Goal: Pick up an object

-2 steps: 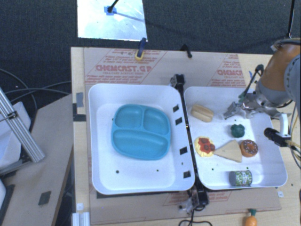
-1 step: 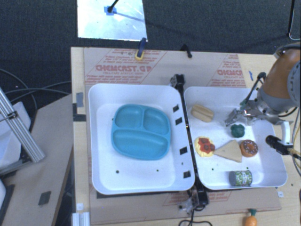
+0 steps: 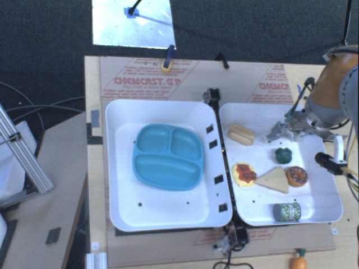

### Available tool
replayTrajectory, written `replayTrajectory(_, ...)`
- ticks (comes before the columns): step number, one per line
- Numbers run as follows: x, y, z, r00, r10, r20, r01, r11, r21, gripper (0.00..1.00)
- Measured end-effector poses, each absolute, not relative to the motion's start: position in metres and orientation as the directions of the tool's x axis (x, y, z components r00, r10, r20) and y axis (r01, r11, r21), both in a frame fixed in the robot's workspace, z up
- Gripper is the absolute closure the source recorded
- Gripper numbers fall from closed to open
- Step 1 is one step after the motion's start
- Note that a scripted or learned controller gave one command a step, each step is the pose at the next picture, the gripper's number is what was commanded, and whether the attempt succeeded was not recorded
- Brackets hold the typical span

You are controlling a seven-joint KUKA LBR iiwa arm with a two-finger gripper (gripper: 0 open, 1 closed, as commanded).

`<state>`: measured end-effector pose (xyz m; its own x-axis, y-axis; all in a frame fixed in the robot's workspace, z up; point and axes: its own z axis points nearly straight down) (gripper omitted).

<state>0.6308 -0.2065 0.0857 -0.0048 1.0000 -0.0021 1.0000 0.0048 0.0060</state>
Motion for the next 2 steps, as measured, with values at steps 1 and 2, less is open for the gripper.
replayTrajectory(1,0.596,-0.206,0.084,-0.001,1.000,0.000,1.000,0.001,-0.001,0.00)
replayTrajectory(2,0.598,-0.207,0.096,-0.002,1.000,-0.002,1.000,0.002,0.006,1.00)
